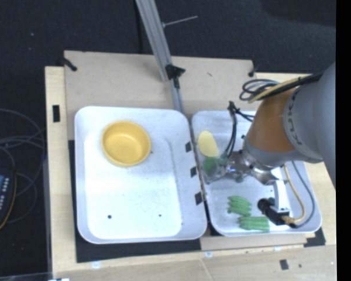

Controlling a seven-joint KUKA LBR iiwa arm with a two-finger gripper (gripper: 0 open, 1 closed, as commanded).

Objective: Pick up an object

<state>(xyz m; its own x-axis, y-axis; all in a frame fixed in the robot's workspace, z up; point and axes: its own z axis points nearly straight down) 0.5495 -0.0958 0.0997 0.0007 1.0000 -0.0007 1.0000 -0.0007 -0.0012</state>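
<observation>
My gripper (217,171) is hovering in the right bin (304,224), beside a yellow object (207,143); grip state: cannot tell. Yellow bowl (126,143) is sitting in the left bin (134,215).

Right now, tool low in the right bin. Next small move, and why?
Probably a short straight lift to test the grasp. The tool sits low at the right bin's left wall, over a green object just below the pale yellow piece. Whether anything is gripped can't be told. Two more green pieces lie near the front wall.
</observation>
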